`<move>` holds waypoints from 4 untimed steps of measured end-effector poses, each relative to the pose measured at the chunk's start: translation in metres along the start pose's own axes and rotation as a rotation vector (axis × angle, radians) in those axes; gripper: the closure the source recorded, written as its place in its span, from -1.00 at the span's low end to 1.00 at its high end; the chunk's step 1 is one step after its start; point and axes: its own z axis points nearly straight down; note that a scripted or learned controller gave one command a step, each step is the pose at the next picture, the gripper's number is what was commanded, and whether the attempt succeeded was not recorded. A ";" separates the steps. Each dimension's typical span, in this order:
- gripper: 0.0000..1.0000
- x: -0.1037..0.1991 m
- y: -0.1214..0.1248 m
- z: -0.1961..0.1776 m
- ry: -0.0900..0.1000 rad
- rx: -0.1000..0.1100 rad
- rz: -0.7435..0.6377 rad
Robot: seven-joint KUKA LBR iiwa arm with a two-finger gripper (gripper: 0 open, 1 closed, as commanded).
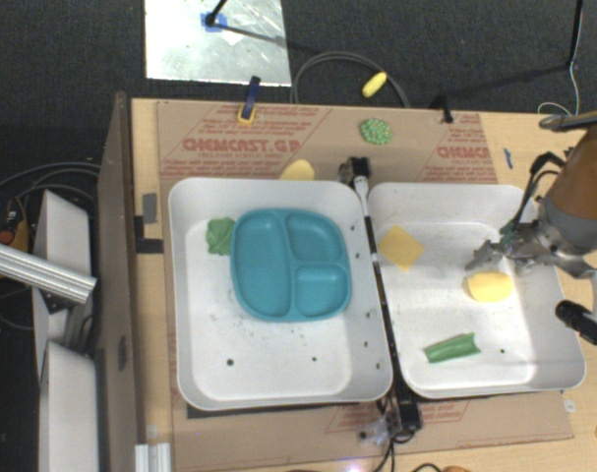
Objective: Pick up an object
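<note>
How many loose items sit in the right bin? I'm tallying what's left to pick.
3: a yellow square piece toward the bin's left side, a yellow rounded piece right of centre by the gripper, and a green piece near the front edge.

You can't really tell how the gripper (487,255) fingers stand, too small and blurry, the arm (585,205) runs off-frame at 3 o'clock, and the blue tray (290,265) covers part of the green thing (219,234).
</note>
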 end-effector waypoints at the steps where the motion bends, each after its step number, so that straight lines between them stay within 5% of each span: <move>1: -1.00 0.004 -0.014 0.028 0.001 0.003 -0.001; 2: 1.00 0.003 -0.012 0.016 0.000 -0.003 -0.001; 3: -1.00 0.004 -0.012 0.016 0.000 -0.003 -0.001; 4: -1.00 0.004 -0.028 0.000 0.002 0.001 -0.001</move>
